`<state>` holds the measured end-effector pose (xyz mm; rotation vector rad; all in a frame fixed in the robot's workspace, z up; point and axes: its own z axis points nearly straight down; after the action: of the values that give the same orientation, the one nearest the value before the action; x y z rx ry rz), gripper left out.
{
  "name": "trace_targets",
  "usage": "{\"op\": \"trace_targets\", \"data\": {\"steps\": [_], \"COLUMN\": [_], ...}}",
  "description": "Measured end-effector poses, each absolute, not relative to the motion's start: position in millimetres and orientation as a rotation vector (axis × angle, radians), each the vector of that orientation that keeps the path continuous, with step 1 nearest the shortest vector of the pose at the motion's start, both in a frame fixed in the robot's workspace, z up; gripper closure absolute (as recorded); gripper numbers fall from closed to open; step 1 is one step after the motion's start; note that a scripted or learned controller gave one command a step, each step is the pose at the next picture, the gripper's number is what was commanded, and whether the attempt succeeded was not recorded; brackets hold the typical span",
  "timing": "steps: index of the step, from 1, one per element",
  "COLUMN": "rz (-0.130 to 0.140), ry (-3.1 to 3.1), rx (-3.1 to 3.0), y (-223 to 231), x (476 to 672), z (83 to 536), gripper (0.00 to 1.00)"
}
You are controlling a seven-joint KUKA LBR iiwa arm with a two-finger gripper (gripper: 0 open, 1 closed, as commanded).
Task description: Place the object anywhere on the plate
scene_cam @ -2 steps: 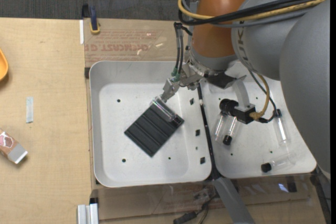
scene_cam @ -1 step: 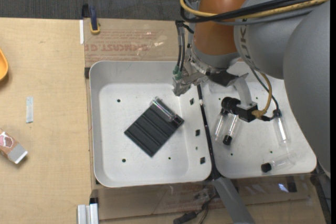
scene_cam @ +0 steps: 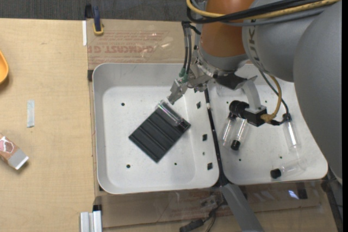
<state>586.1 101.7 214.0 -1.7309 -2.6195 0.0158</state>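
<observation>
the grey arm [scene_cam: 304, 35] comes in from the right and covers much of the right side, with its orange band [scene_cam: 228, 13] bulging above the join of the two bins. the pale wooden surface [scene_cam: 43, 62] runs from the bins to the left edge.

the left bin [scene_cam: 97, 117] holds a black ribbed slab [scene_cam: 155, 136]. it lies flat near the bin's middle, turned at a slant, with its lower corner towards the front. a clear and grey strip [scene_cam: 175, 117] runs along its upper right end. the right bin [scene_cam: 261, 157] lies partly under the arm.

the claw [scene_cam: 175, 94] points down and to the left over the left bin, near the bins' shared wall. its tip is just above the slab's upper right end. from this angle it cannot be told whether the claw touches the slab, or whether it is open or closed.

over the right bin there are two clear tubes [scene_cam: 228, 129] side by side, one of them with a black end. a third clear tube [scene_cam: 291, 136] lies further right, and a small black cap [scene_cam: 275, 173] sits near the front wall.

out on the surface, well apart from the bins, a brown and white packet [scene_cam: 12, 152] lies at the left edge. an orange curved piece [scene_cam: 2, 69] is cut off by the same edge higher up, and a small grey strip [scene_cam: 30, 114] lies between the two. a blue clamp [scene_cam: 97, 18] stands at the surface's far edge, behind the left bin's far left corner.
</observation>
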Motion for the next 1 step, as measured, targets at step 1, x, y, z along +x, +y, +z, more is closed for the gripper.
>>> {"op": "trace_targets", "data": {"steps": [1], "rz": [0.002], "ry": [-2.930], "rx": [-1.136], "y": [82.9], "x": [520.0], "z": [281.6], "gripper": [0.00]}}
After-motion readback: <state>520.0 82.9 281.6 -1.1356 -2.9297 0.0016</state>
